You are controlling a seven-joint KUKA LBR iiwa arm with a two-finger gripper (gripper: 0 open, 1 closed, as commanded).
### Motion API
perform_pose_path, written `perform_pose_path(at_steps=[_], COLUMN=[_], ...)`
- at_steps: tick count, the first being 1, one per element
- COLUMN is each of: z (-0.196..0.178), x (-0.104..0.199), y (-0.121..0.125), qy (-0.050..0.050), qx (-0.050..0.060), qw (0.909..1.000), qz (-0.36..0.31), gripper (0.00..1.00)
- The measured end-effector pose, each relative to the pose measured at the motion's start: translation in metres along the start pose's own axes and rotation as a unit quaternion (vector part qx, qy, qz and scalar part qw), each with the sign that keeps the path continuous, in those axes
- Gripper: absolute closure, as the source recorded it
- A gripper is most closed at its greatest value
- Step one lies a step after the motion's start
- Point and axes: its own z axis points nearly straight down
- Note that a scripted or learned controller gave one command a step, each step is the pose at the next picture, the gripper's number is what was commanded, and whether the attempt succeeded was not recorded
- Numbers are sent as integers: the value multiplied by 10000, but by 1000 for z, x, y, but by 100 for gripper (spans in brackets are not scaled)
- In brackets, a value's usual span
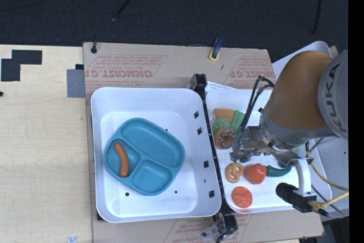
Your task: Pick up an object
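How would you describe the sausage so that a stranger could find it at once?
Look in the left white bin, where a blue divided plate lies. In the plate's leftmost compartment lies the sausage, the single orange-brown curved item on that plate.

The cardboard sheet point(170, 68) under the bins carries red print, twice along its far edge (upside down from this camera, seemingly "CHEMCRAFT", not surely legible). The arm point(335, 94) shows dark letters "KUK" along its grey casing.
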Motion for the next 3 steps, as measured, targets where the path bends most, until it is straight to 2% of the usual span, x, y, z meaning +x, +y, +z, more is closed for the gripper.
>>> perform_pose_path(at_steps=[1,2,3], z=[7,-6,7], x=[-6,-6,-11], y=[16,15,-1], qy=[-3,0,-2], qx=[-7,-14,3], qw=[10000,10000,10000], qz=[-4,-21,-8], gripper=[100,100,100])
